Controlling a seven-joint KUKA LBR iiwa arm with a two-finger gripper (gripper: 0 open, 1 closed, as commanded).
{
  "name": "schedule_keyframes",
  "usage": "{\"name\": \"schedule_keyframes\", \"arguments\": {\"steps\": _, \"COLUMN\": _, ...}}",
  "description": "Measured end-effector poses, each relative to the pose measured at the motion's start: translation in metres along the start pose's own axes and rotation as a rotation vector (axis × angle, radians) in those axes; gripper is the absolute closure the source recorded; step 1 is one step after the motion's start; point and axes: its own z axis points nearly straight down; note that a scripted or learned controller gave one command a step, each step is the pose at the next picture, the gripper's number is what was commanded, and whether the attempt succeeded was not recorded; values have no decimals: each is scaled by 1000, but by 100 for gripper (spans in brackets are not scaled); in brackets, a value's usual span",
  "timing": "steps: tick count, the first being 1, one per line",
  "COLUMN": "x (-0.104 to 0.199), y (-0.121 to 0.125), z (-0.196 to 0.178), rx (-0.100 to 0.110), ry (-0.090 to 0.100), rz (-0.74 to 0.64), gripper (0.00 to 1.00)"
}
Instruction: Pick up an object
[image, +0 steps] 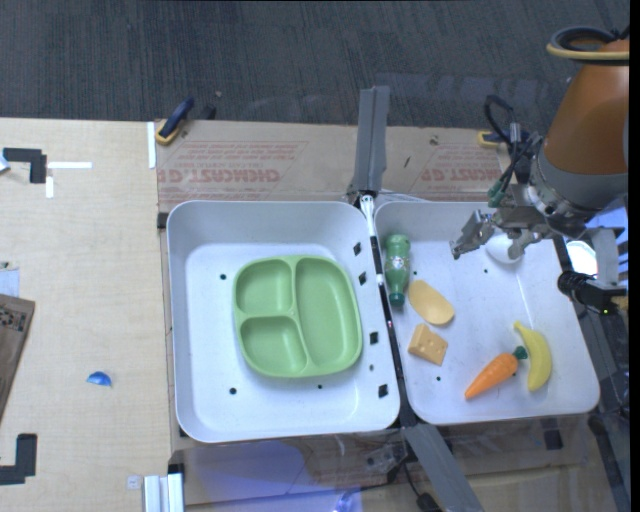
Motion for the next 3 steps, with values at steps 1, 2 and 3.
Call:
{"name": "schedule_keyframes", "arguments": {"steps": 1, "x": 10, "y": 14, "z": 105, "rx": 0, "ry": 1, "rz": 39, "gripper": 0}}
{"name": "schedule_keyframes", "arguments": {"steps": 2, "x": 6, "y": -36, "z": 153, "rx": -4, "ry": 1, "rz": -133, "gripper": 0}}
{"name": "schedule_keyframes", "arguments": {"steps": 3, "x": 4, "y": -36, "z": 147, "rx": -1, "ry": 0, "rz": -129, "gripper": 100}}
